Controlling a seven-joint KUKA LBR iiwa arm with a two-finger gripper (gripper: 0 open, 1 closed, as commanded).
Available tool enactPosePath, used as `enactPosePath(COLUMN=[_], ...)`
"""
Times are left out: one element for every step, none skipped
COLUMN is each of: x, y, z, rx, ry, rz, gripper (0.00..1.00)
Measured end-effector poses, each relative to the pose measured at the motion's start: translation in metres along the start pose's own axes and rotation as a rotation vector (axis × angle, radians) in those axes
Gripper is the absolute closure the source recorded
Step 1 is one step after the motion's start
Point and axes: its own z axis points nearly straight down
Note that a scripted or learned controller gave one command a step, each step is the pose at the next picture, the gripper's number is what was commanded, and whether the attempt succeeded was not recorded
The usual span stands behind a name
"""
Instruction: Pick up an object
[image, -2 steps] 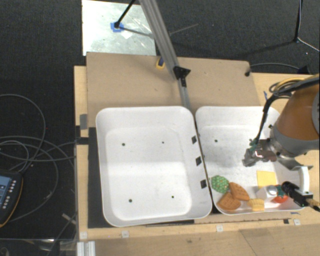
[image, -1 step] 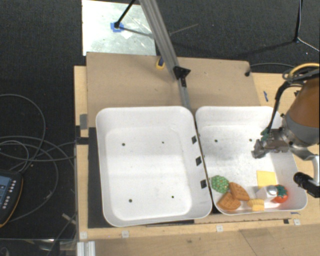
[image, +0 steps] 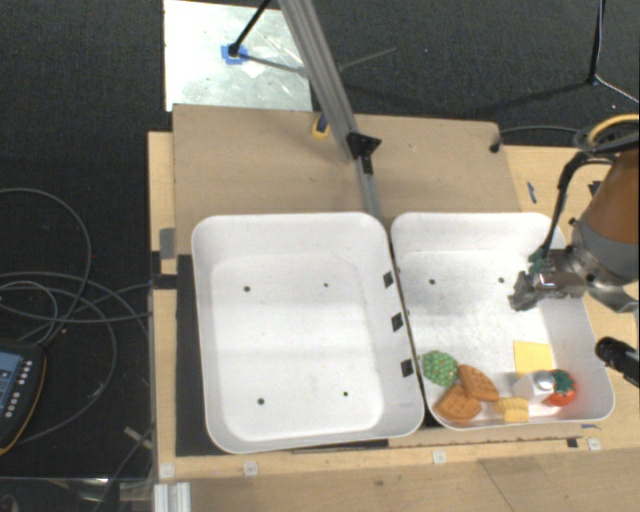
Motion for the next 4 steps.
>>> enactPosePath(x=[0.058, 0.107, 0.163, 0.220], y=[0.000, -0.009, -0.013, -0.014], z=[-0.012, -0.020, -0.028, -0.013], rx=[0.001, 0.003, 0.002, 0.006], ry=[0.003, 0.004, 0.004, 0.004], rz=[-0.007, -0.006, -0.007, -0.006], gripper=[1.00, 1.00, 1.00, 1.00])
